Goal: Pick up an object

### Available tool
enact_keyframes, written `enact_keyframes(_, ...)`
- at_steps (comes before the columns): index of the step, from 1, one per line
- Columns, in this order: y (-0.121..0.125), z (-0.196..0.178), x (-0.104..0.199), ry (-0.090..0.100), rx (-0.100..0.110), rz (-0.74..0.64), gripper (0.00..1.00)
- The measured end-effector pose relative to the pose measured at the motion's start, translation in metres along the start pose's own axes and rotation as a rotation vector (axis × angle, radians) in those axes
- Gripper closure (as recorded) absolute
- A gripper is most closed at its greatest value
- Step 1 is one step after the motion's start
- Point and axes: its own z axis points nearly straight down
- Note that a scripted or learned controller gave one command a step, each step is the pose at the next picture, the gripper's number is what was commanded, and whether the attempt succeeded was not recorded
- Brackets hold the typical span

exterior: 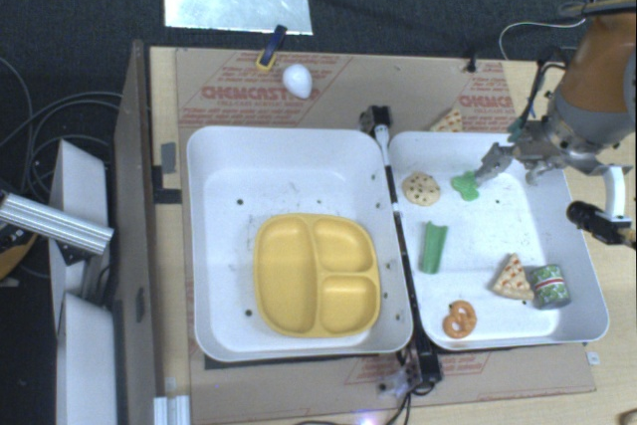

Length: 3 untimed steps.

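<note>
The right bin holds several small things: a chocolate-chip cookie, a small green piece, a long green block, a pizza slice, a small can and a pretzel. My gripper hangs over the bin's back right part with its fingers spread and nothing between them. Its left fingertip is just right of the small green piece. In the left bin lies a yellow divided plate.
Outside the bins, a white egg and a blue and yellow tool lie on the cardboard behind the left bin. Another pizza-like piece lies behind the right bin. Cables run along the left side.
</note>
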Motion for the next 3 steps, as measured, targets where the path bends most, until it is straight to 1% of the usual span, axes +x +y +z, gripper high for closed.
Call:
enact_keyframes(1,0.030,0.105,-0.010,0.000,0.004,0.001,0.00)
enact_keyframes(2,0.059,0.102,-0.039,0.000,-0.005,0.002,0.00)
enact_keyframes(3,0.060,0.104,0.011,0.000,0.000,-0.001,0.00)
